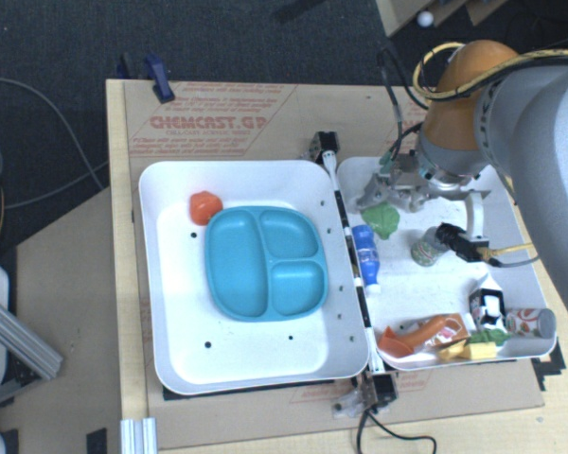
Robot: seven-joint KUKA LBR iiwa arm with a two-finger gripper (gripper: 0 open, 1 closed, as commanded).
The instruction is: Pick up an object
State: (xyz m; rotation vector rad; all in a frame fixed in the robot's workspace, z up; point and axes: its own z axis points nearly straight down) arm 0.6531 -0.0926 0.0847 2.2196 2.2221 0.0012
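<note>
The candidate objects lay mostly in the right bin (511, 353): a green crumpled item (382, 219) near its upper-left, a blue bottle (364, 253) lengthwise against the left wall, a small grey cylinder (426, 251) mid-bin, and orange (418, 337) and yellow (469, 351) pieces along the front wall.

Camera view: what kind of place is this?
Probably a robotics lab pick-and-place cell, not a kitchen: a plywood bench bearing two white bins, loose cables over dark carpet, and toy clutter under the grey arm.
</note>
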